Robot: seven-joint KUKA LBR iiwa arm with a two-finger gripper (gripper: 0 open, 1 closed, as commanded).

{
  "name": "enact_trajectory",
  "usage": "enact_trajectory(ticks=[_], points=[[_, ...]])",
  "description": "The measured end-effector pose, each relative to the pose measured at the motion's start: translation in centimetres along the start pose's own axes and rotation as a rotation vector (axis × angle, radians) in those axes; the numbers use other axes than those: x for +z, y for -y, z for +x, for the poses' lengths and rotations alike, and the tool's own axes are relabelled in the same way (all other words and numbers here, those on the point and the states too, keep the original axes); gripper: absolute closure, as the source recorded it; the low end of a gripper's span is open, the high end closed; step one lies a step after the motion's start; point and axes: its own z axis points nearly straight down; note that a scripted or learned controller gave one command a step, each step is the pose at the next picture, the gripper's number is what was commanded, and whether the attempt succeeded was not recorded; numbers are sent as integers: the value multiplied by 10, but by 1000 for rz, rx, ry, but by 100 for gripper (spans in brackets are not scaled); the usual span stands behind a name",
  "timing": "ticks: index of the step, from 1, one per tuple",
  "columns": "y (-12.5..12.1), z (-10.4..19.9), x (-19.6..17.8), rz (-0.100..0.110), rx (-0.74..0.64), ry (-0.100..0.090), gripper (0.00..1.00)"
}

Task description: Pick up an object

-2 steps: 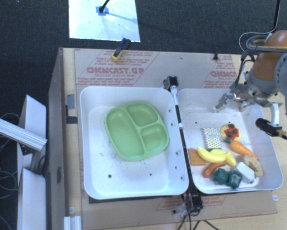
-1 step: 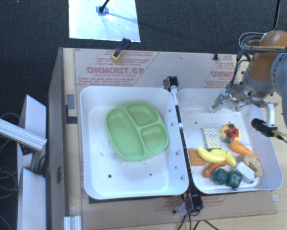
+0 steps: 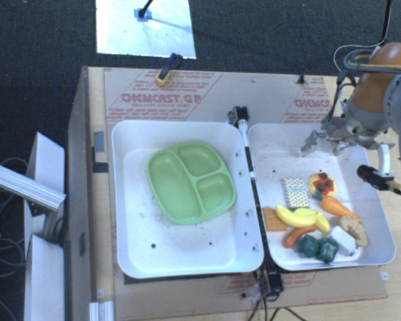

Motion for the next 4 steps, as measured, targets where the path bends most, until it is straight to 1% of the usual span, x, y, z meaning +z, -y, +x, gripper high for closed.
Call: enact_trajectory(ticks=[1, 2, 3, 4], points=[[64, -1, 1, 1, 3, 2, 0], [63, -1, -11, -5, 2, 3, 100], [63, -1, -11, -5, 1, 2, 0], [7, 35, 1, -1, -1, 1, 0]])
